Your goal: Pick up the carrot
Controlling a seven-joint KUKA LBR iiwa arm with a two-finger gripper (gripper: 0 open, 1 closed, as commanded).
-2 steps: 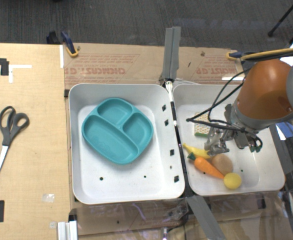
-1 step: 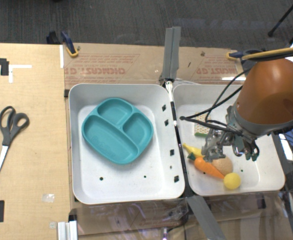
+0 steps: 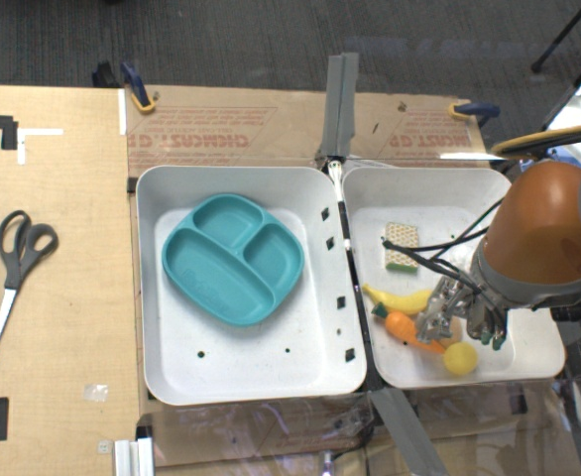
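The cardboard sheet [image 3: 233, 132] behind the bins carries red printing, seen upside down and mirrored. It is too blurred to read with confidence. No other lettering is legible.

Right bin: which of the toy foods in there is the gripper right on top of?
The orange carrot. The gripper sits over its right end, while the yellow banana lies just above it and the round yellow lemon lies below and to the right.

Bright even overhead light, soft shadows, mild glare (white bins [image 3: 152, 296]), slightly soft focus
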